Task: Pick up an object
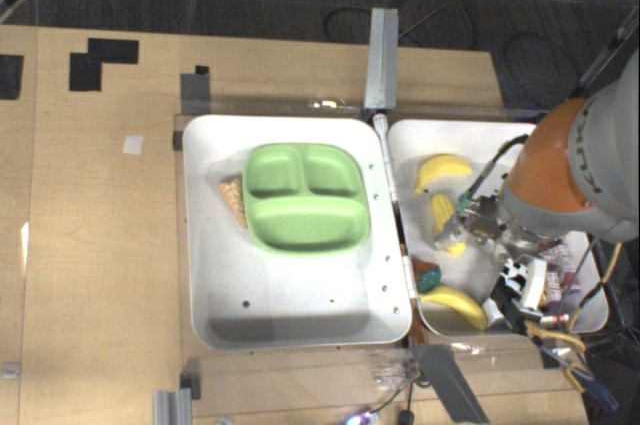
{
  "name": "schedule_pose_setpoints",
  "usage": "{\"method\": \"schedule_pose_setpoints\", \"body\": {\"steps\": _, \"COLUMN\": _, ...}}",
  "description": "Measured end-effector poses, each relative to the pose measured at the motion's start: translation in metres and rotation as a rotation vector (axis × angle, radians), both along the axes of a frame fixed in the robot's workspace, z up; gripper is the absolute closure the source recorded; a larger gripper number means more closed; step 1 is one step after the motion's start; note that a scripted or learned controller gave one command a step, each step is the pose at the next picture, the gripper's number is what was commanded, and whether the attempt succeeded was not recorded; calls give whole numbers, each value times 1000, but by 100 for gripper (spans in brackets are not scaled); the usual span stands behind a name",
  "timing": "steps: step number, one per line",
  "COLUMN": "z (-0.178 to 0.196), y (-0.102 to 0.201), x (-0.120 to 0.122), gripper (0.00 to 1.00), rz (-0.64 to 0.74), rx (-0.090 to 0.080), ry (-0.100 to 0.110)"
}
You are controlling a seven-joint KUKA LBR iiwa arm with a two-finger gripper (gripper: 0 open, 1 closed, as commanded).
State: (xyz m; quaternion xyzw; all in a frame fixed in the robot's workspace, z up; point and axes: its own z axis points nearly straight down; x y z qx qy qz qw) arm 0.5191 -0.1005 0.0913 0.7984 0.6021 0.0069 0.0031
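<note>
In the right bin (pixel 400 213) lie several yellow things: a curved banana (pixel 443 171) near the back, a short yellow piece (pixel 441 210) below it, and another banana (pixel 455 305) at the front wall. My gripper (pixel 460 228) hangs low over the bin's left half, just right of the short yellow piece and above a small yellow bit (pixel 456 249). A small red and green thing (pixel 427 271) lies by the bin's left wall. I see nothing lifted off the bin floor.
The left bin (pixel 290 313) holds a green divided plate (pixel 303 195) with a tan waffle-like piece (pixel 232 201) sticking out from under its left edge. A pinkish packet (pixel 560 265) lies at the right of the right bin, partly under the arm.
</note>
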Motion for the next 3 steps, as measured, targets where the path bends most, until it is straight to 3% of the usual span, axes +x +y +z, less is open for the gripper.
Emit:
{"method": "schedule_pose_setpoints", "body": {"steps": 1, "z": 12, "y": 2, "x": 3, "gripper": 100, "rz": 3, "rx": 2, "ry": -8}}
{"method": "schedule_pose_setpoints", "body": {"steps": 2, "z": 12, "y": 2, "x": 3, "gripper": 0, "rz": 1, "rx": 2, "ry": -8}}
{"method": "schedule_pose_setpoints", "body": {"steps": 3, "z": 0, "y": 1, "x": 6, "gripper": 0, "rz": -246, "rx": 2, "ry": 3}}
